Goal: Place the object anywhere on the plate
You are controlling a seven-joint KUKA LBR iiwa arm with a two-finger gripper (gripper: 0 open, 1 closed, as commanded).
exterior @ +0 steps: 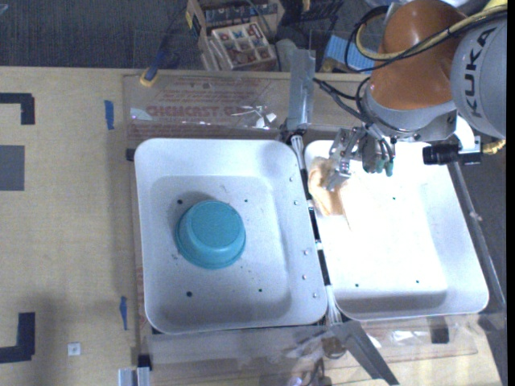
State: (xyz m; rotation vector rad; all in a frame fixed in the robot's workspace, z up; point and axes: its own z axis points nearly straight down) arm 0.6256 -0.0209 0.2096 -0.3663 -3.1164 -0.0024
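A blue round plate (pixel 211 233) lies upside down in the left bin (pixel 161 163), left of its middle. A pale tan, soft-looking object (pixel 325 190) rests in the right bin (pixel 418 280), pressed against its left wall near the far corner. My gripper (pixel 362 162) hangs over the far left part of the right bin, just right of and above the tan object. It is open, with white bin floor showing in the gap. The left finger (pixel 343 161) is close to the object's upper edge; I cannot tell whether they touch.
A metal divider (pixel 301 95) runs between the bins at the far side. A clear plastic sheet (pixel 201 109) lies behind the left bin. Boxes and cables crowd the back. The arm's orange band (pixel 414 51) looms over the right bin's far corner.
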